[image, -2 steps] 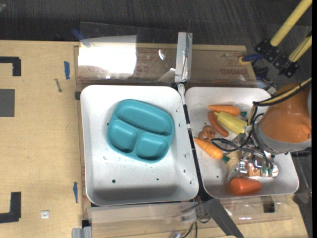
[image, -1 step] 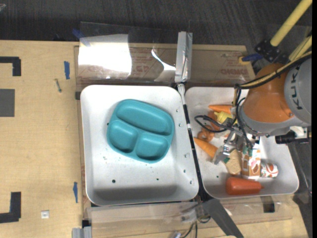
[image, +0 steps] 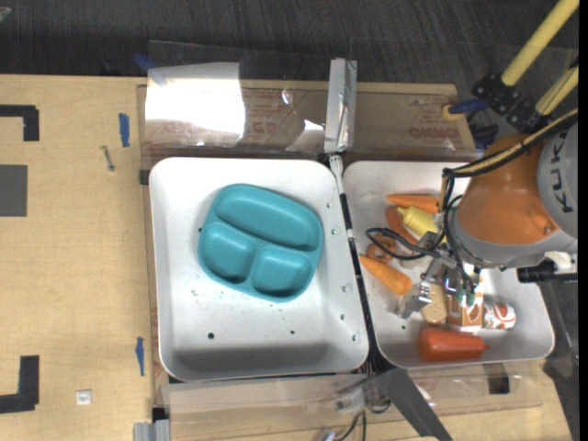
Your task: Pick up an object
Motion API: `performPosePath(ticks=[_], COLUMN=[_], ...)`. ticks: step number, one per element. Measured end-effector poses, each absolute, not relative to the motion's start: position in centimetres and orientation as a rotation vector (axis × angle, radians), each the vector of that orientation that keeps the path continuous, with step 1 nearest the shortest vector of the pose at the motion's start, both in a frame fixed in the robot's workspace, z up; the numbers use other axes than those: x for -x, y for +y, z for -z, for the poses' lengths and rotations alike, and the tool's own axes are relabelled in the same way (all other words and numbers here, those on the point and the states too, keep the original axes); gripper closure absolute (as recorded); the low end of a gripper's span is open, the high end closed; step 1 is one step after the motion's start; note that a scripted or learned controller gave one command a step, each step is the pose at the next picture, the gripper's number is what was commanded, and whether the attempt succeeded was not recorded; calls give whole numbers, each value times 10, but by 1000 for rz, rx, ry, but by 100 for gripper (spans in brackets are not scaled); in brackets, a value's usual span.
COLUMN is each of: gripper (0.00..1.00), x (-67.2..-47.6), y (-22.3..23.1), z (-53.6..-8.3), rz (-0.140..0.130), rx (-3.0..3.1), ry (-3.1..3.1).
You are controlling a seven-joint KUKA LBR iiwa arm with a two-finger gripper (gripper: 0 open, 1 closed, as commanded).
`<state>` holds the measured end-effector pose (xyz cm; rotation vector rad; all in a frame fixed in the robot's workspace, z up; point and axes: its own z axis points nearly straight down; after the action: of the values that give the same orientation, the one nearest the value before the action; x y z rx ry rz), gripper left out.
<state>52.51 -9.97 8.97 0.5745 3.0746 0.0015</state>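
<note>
Objects for picking lie in your right bin (image: 542, 343): an orange carrot (image: 386, 273), a second carrot (image: 412, 202), a yellow piece (image: 416, 220), a red piece (image: 450, 343) near the front wall, a red-and-white packet (image: 491, 315); your gripper (image: 432, 294) hangs low among them, close over a tan item (image: 434, 313); you cannot tell its state from here; the left bin (image: 184, 338) holds a teal divided tray (image: 260, 241).
</note>
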Motion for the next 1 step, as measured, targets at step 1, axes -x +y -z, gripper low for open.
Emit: performPosePath(ticks=[1], gripper=[0], x=[-628], y=[-90], z=[-117], rz=[-1], rx=[-322], ry=[3115])
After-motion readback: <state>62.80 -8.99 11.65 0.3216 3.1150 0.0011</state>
